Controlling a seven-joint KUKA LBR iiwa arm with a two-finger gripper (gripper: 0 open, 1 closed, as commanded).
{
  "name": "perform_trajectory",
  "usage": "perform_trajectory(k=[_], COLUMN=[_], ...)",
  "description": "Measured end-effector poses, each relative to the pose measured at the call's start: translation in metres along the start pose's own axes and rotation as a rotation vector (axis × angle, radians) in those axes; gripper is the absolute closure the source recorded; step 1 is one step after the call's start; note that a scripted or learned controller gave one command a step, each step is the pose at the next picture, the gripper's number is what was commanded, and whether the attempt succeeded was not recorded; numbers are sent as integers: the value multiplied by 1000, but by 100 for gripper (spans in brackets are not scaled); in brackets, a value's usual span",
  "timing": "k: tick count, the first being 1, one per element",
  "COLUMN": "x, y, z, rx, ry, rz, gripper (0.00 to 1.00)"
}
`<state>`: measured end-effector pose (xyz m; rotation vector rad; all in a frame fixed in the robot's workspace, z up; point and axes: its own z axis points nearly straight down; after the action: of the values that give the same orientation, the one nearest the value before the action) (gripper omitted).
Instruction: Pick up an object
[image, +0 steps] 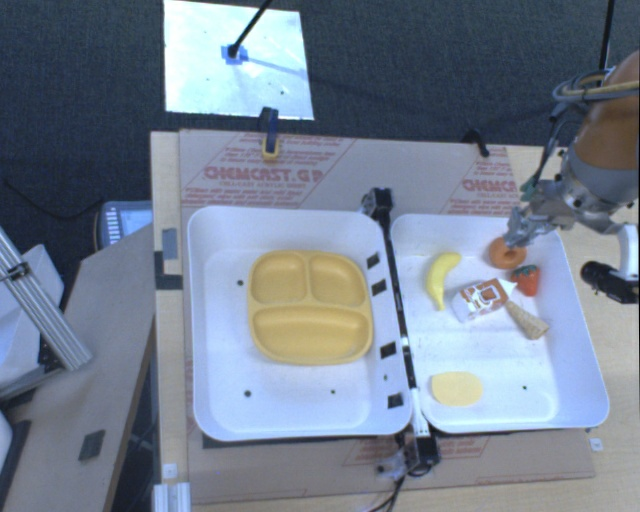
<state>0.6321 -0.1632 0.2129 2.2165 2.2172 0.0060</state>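
The table (120, 330) carried two white bins side by side, their inner rims meeting along a black clipped seam.

Nearest the camera in the right bin (575, 395), a pale yellow disc (456, 388) lay flat, with bare floor on all sides and well clear of the front rim. Beyond it, a white packet (480, 300) lay beside a tan cone (527, 320), the two touching or nearly so. A banana (441, 279) lay just left of the packet, near the seam. A red strawberry (528, 280) sat just past the cone, toward the right rim. An orange ring (506, 253) lay farthest back, near the far rim.

The left bin (215, 330) held a yellow divided plate (305, 305), roughly centred, with open floor all round it.

The arm (605, 150) reached in from the right. The gripper (520, 235) stood directly over the orange ring, its tip at the ring's upper edge. Whether the jaws were released or clenched could not be told, nor whether they touched the ring.
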Motion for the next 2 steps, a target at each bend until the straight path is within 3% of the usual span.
perform_trajectory(k=[1,2], x=[0,41], y=[1,-11], z=[-20,-18], rx=[2,7], ry=[1,3], rz=[-3,-8], gripper=[100,100])
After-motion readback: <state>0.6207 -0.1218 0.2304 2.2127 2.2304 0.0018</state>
